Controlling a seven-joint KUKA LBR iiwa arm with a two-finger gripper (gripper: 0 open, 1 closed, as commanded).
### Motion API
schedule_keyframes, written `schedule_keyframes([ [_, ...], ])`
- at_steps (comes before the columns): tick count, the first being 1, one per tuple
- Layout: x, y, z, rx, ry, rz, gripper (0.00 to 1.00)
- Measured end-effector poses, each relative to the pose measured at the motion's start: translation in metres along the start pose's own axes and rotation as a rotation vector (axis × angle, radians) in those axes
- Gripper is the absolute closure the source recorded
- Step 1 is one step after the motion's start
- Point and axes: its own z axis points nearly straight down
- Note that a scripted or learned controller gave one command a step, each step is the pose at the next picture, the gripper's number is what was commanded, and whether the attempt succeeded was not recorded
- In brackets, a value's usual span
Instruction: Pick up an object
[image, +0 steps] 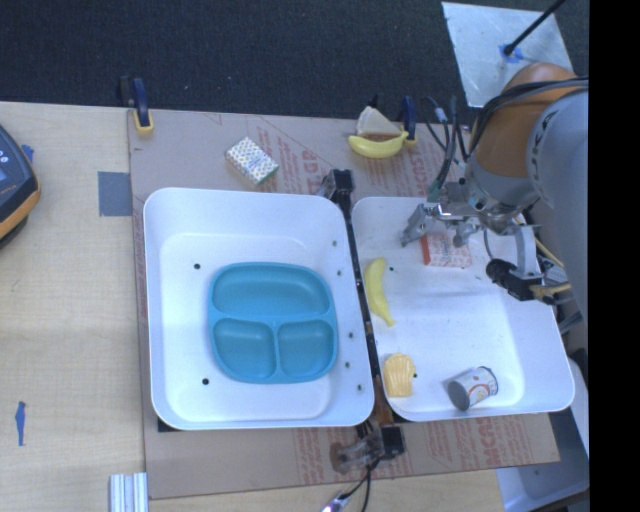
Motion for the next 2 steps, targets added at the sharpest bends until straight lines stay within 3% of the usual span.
schedule_keyframes([
  [1, 0.037, -0.037, -0.018, 0.002, -0.001, -0.002, 0.00],
  [2, -0.002, 0.002, 0.025, -0.005, -0.001, 0.002, 0.00],
])
